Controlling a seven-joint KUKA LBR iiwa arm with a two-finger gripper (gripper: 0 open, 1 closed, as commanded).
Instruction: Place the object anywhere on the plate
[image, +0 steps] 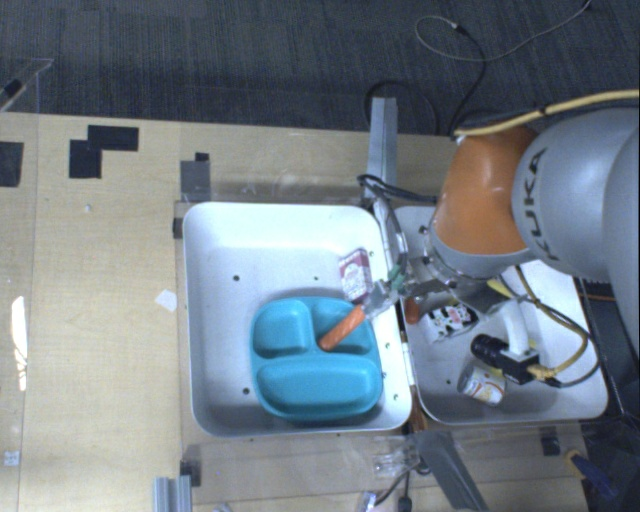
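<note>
A blue plate (300, 385) with three compartments lies in the front half of the left bin (225, 260). An orange carrot-shaped object (342, 327) rests at a slant in the plate's upper right compartment, its lower end near the divider. My gripper (377, 296) hangs just above and to the right of the object's upper end, over the plate's right corner. Whether it touches the object is unclear. The grey arm with its orange band (480, 195) reaches in over the right bin.
A small dark red and white packet (353, 272) lies in the left bin just behind the plate, beside the gripper. The right bin (580, 395) holds a can (482, 386), a black piece (497, 354), a white item (517, 325) and a small printed item (450, 317).
</note>
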